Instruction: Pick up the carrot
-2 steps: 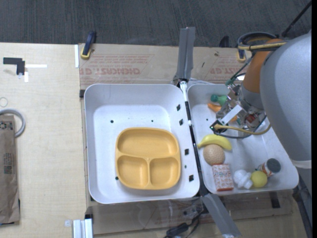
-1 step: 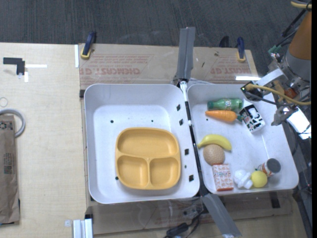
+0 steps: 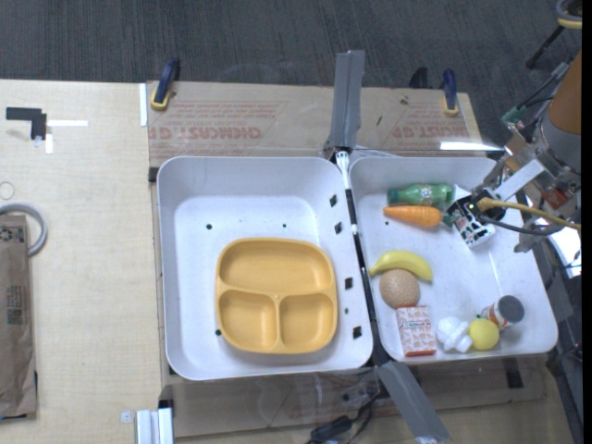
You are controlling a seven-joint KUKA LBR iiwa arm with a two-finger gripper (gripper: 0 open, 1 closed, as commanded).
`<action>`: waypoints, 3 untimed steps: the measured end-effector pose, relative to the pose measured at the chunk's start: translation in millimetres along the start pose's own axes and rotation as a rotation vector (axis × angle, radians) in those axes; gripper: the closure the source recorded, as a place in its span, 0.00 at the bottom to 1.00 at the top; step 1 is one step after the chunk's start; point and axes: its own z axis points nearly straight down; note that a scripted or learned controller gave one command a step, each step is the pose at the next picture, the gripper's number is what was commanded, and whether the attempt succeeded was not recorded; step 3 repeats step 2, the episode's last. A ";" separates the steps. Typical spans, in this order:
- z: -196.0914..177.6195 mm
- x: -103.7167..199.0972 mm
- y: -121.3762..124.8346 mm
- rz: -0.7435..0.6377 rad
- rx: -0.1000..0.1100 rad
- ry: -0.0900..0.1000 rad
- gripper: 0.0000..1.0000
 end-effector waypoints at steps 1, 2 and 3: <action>82.5 71.6 -15.3 -0.235 0.001 0.000 0.00; 93.5 114.0 26.3 -0.393 -0.002 0.001 0.00; 93.5 114.0 26.3 -0.393 -0.002 0.001 0.00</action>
